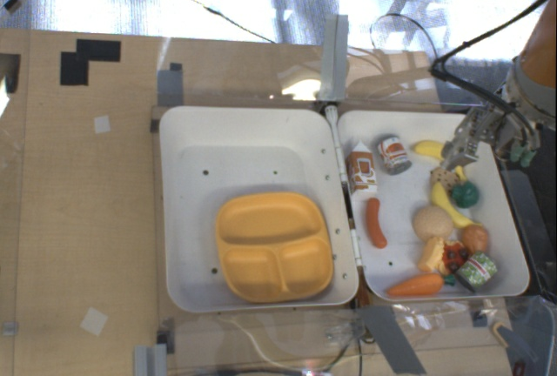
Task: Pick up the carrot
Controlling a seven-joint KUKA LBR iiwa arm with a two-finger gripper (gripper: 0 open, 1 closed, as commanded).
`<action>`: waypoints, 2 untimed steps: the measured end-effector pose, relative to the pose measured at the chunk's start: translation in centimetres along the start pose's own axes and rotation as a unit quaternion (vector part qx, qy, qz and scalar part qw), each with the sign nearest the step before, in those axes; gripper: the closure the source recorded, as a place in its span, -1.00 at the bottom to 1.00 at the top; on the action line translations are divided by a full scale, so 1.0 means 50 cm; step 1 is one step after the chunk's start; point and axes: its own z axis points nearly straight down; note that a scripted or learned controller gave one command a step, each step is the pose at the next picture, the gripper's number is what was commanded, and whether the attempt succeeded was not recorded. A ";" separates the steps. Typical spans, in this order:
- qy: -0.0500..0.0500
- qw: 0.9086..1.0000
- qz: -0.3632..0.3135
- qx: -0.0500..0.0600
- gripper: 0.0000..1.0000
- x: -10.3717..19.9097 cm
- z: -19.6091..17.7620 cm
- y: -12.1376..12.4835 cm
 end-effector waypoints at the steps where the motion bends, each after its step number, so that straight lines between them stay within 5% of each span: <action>1: 0.003 0.996 0.092 0.000 1.00 -0.104 0.034 0.127; 2: 0.007 0.982 -0.190 -0.001 1.00 -0.090 0.306 0.078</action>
